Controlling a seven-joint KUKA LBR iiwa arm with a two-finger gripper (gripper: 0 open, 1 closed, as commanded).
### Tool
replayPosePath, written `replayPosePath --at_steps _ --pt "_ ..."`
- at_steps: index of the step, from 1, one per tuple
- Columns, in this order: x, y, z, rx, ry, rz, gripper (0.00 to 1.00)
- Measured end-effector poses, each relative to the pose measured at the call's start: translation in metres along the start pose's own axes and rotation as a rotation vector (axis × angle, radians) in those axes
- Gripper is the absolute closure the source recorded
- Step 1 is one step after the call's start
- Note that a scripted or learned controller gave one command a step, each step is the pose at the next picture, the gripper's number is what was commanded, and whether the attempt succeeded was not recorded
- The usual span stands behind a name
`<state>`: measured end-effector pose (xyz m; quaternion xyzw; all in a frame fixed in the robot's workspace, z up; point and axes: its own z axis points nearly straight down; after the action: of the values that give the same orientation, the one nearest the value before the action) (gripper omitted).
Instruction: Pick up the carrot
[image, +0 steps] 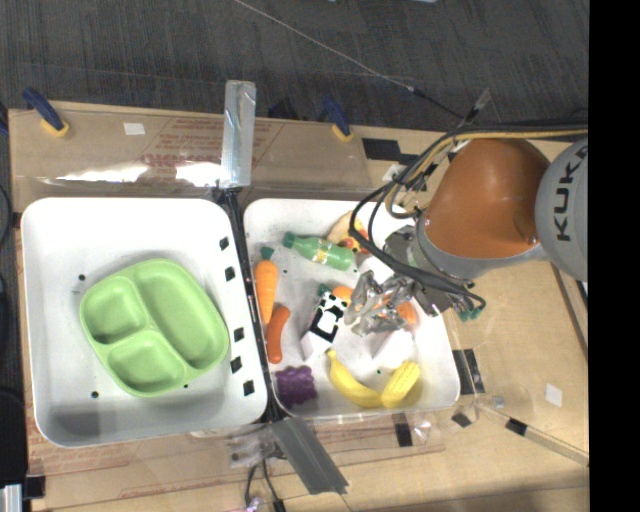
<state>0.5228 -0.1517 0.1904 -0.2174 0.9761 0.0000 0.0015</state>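
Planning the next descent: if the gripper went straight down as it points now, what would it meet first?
Probably bare floor of the right bin, between the black-and-white box and corn, not the carrot. The gripper hides depth.

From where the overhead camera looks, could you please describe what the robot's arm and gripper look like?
The arm is grey with black KUKA lettering and a broad orange band above the wrist. Black cables loop around that band. The gripper is a small metallic two-finger unit.

One fixed camera hangs above the worktop (90, 140) and looks down at a slant. It stands far enough off to take in both white bins, the left bin (40, 300) at frame left and the right bin (440, 350) at centre.
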Motion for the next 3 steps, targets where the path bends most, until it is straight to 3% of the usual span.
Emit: replayPosePath --at_steps 1,2,3 --pt "-0.044 -0.028 -0.047 0.003 -0.001 0.006 1.0" --pt "0.012 0.006 -0.003 -0.003 0.004 -0.26 1.0" --pt "-0.022 0.025 -0.004 0.0 0.0 -0.503 1.0"
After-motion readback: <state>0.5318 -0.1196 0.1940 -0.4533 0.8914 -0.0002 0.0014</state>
